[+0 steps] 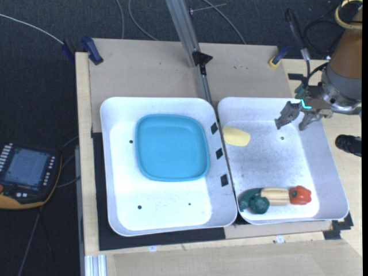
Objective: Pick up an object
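Yellow obj (236, 136) in right bin (322, 160), left of open, empty end effector (295, 120)

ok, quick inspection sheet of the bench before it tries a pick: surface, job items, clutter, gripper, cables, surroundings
Surface: wooden bench bearing left white bin and right white bin, side by side.
Job's things: in the right bin, a yellow object by the left wall; along the near wall a green object, a tan object and a red object in a row. A blue tray lies in the left bin.
Clutter: nothing seen.
Gripper: gripper over the right bin's far right corner, fingers spread, nothing between them.
Cables: loops on the dark floor behind the bench; black cables along the arm.
Surroundings: handheld pendant on the floor at left; blue clamp and metal pole at the far edge.
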